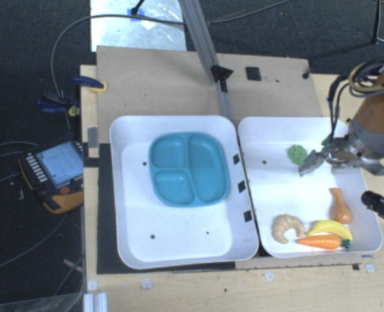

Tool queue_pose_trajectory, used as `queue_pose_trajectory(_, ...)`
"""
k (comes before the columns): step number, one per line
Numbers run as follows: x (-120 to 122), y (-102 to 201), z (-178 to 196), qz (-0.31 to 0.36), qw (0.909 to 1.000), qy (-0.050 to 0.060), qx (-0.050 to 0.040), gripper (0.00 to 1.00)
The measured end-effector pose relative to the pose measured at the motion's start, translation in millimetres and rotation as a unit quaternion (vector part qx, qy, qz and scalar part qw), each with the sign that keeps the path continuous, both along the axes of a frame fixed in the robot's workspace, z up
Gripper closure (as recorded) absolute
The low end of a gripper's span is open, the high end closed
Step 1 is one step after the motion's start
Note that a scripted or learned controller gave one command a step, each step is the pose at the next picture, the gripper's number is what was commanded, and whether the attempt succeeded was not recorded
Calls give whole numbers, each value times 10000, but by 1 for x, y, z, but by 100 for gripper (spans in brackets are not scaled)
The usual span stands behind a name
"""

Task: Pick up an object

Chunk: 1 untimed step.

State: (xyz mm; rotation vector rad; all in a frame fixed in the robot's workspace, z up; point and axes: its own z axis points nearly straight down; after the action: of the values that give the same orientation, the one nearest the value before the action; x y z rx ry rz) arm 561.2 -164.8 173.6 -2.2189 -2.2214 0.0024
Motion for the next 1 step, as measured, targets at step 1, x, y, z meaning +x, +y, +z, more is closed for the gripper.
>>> queue_pose_trajectory(1,10,-1,-53,-2,10000,-4,0,0)
